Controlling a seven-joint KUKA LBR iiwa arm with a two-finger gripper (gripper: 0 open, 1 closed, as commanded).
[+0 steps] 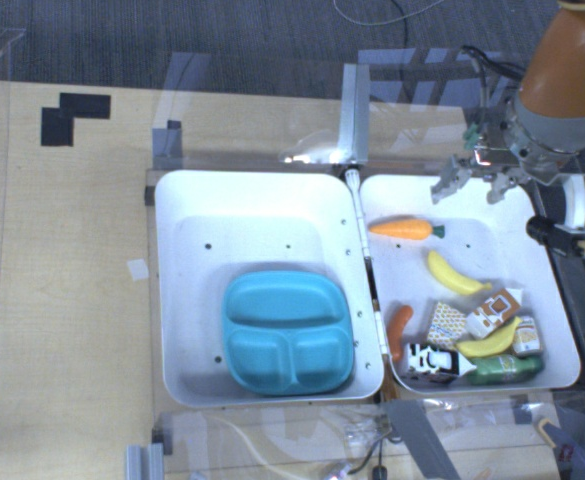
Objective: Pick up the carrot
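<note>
The carrot (pixel 404 229), orange with a green stem end, lies on its side near the back of the right bin (pixel 562 313), its tip toward the divider. My gripper (pixel 475 184) hovers above the bin's back right part, up and to the right of the carrot and apart from it. Its two fingers are spread open with nothing between them.
In the right bin lie a banana (pixel 453 273), a second banana (pixel 489 341), a sausage (pixel 399 329), small cartons (pixel 492 314), a jar (pixel 528 337) and a green bottle (pixel 503 369). The left bin (pixel 187 268) holds a blue divided tray (pixel 287 330).
</note>
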